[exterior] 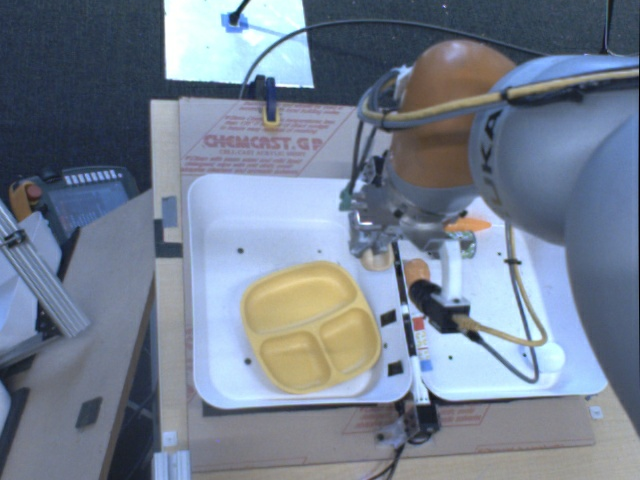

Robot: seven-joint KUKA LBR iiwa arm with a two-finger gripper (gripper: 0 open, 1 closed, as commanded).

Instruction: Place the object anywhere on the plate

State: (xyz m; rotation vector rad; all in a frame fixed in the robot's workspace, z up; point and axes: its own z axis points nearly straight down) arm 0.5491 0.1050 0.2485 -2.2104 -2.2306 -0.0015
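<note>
Plate in left bin

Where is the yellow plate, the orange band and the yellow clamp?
plate [300,303]: camera view, on its big upper compartment.
orange band [450,98]: camera view, on the middle of the rounded band.
clamp [270,118]: camera view, on its yellow body.
</note>
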